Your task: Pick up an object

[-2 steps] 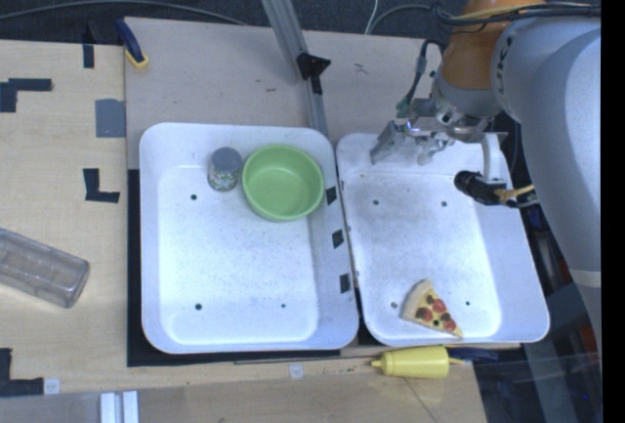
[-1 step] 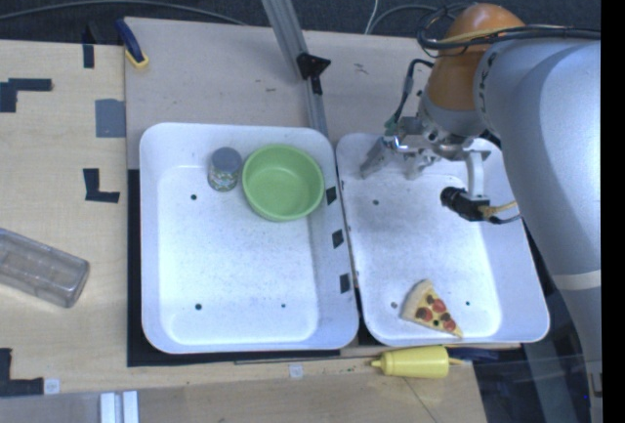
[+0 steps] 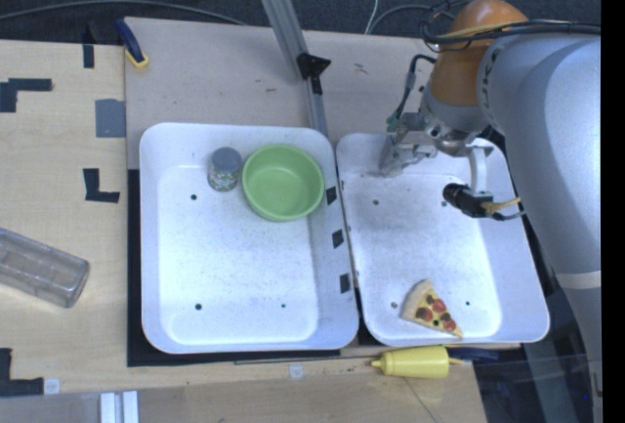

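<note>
- Two shallow white bins sit side by side on the bench: the left bin (image 3: 166, 245) and the right bin (image 3: 508, 294).
- The left bin holds a green bowl (image 3: 283, 182) near its far edge, upright and open to the camera.
- A small grey-lidded jar (image 3: 225, 168) stands just beside the bowl, on the bowl's left, touching it or nearly so.
- In the right bin, a toy pizza slice (image 3: 430, 308) lies flat near the front edge, its point toward the far left, well apart from the arm.
- The grey arm (image 3: 547, 128) reaches in from the right, with its orange band (image 3: 469, 45) above the wrist.
- The gripper (image 3: 395, 157) hangs over the far left corner of the right bin, close to the rim between the two bins.
- The gripper's end is too blurred and small to read, so whether it is wide or narrow I cannot tell; nothing is seen held in it.
- A yellow mustard bottle (image 3: 415, 362) lies on its side on the bench just in front of the right bin.
- A clear plastic container (image 3: 39, 267) lies on the bench, well to the left of the bins.
- A grey metal pole (image 3: 278, 6) slants up from the far edge between the bins.
</note>
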{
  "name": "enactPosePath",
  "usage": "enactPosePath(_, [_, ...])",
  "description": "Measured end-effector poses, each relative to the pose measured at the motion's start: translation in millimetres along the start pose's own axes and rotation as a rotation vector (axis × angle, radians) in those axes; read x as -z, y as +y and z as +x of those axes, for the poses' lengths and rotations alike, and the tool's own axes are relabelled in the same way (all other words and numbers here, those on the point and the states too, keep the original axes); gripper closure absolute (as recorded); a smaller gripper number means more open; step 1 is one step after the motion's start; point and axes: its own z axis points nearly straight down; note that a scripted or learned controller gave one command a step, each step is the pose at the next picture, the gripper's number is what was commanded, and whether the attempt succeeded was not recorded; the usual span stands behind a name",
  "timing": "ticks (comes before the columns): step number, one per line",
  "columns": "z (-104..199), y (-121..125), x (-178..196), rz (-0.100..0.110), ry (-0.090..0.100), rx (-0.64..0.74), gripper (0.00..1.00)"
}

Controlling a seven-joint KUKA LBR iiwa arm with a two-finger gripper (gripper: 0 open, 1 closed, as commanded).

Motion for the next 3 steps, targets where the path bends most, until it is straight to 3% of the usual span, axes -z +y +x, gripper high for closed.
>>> enactPosePath(1, [3.8,5.7,62.7,-0.014,0.001,-0.001,1.0])
enactPosePath(2, [5.2,-1.4,122.8,-0.014,0.0,-0.001,1.0])
enactPosePath(3, [5.6,-1.2,131.8,-0.008,0.002,-0.002,1.0])
